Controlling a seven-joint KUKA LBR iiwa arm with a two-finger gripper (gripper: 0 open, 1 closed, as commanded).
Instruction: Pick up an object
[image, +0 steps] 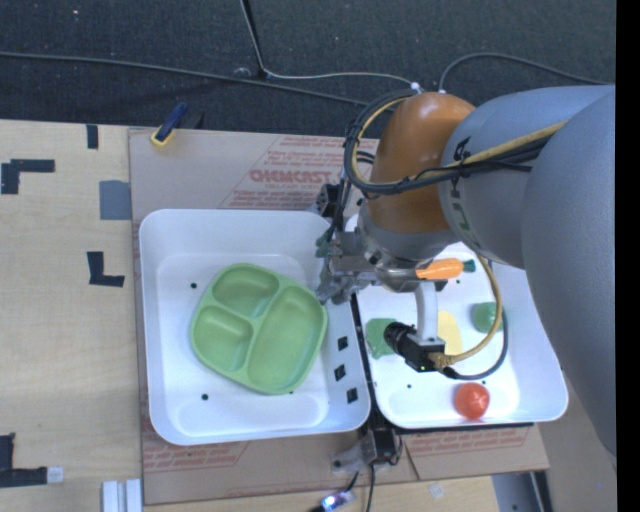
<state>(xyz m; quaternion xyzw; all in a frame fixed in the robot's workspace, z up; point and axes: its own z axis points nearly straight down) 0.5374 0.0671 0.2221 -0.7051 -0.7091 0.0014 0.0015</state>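
The right bin (540, 400) holds a red ball-like object (472, 400) near its front edge, a green piece (379, 335) at its left side, another green piece (486, 317), a yellow piece (451, 331) and an orange carrot-shaped piece (441, 268). A green divided plate (260, 326) lies in the left bin (160, 300). My gripper (338, 272) hangs low over the wall between the two bins, just right of the plate's rim and above the left green piece. The wrist and orange band hide much of the right bin's back.
A black part on a cable (412, 346) hangs from the arm over the right bin, next to the green piece. Both bins rest on a cardboard sheet (250, 170). A small blue and yellow item (168, 123) lies at the cardboard's back left corner.
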